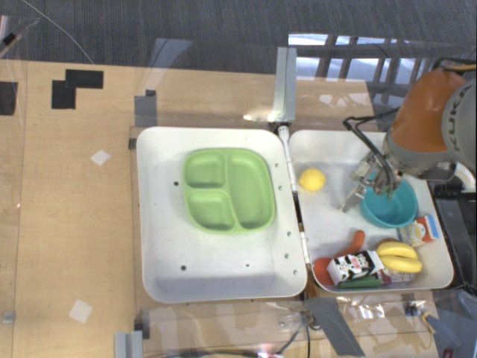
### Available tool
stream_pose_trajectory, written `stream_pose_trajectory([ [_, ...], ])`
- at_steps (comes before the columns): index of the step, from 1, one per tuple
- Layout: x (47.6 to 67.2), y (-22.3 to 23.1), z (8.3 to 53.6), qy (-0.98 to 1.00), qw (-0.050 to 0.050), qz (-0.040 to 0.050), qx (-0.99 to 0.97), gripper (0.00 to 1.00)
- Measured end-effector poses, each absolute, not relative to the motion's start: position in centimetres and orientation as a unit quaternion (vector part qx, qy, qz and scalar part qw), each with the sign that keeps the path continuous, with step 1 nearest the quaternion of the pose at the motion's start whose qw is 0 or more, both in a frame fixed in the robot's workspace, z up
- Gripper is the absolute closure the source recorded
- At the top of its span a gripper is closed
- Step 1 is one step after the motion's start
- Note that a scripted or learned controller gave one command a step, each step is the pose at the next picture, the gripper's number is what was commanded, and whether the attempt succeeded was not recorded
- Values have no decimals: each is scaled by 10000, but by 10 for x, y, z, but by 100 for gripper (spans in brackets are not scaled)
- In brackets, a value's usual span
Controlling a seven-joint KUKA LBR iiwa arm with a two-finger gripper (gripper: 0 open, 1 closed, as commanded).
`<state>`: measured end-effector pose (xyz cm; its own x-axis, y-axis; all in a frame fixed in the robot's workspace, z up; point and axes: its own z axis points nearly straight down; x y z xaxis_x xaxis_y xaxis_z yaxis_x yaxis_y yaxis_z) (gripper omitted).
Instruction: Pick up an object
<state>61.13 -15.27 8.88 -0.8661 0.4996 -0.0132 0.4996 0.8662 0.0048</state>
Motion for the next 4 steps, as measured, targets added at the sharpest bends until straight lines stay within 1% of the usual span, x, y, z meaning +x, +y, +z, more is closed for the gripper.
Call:
stream_pose_trajectory([
  [1,568,-87,90,9701,59,22,2428,0],
  [2,604,-124,89,9558,70,13,2940,0],
  [3,555,-101,90,9048,66,24,4259,0],
  [4,606,-135,89,8695,50,21,4939,0],
])
